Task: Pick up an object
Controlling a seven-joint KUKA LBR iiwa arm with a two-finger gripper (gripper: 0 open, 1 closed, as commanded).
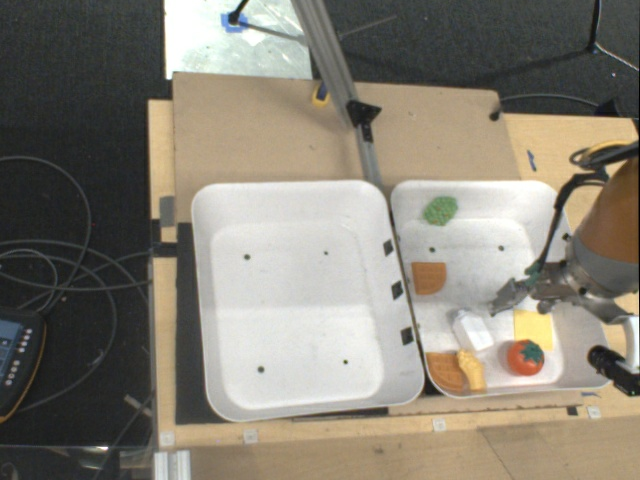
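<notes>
Camera view has the grey two-finger gripper low over the right white bin, and whether it is wide or narrow I cannot tell at this size; nothing is visibly held. The likeliest target, a flat yellow square block, lies just beside it toward the near edge, with a red tomato-like toy touching the block's near side. A small white cylinder sits just to the gripper's near left. The crowding is the risk: a descent here could land between pieces, nudge the block against the tomato, or close on the thin block's edge and slip off. An orange slice-shaped piece and a green knobbly lump lie well apart, easier picks
</notes>
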